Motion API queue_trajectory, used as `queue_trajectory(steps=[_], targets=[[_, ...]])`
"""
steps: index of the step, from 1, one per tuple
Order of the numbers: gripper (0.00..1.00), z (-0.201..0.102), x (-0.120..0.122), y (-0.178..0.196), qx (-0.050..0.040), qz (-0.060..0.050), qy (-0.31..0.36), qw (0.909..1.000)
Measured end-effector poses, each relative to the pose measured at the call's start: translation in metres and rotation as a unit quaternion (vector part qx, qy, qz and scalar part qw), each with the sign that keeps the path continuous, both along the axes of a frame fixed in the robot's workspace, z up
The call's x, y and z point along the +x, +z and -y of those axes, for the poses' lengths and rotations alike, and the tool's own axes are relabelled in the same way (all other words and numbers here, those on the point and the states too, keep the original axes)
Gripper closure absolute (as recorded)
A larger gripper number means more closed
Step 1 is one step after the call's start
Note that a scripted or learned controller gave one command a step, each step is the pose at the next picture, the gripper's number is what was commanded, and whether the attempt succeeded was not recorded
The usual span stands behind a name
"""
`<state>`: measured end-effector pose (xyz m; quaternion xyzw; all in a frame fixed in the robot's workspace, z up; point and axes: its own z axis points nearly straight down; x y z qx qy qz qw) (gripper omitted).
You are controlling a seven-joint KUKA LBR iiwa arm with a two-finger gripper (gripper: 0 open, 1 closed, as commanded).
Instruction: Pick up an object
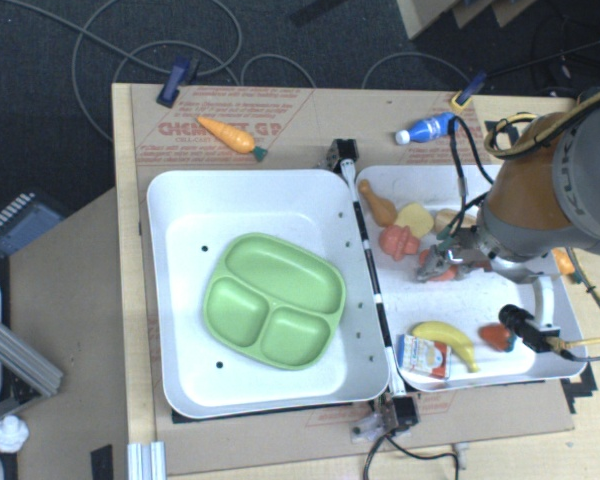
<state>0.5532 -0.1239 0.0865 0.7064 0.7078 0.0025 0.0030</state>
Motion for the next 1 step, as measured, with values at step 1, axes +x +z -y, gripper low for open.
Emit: queue_trajectory(steps=[1], targets=[[1.0,-0.0881,0.0077,0.0984,0.0008,-0.003,0.0,1.0]])
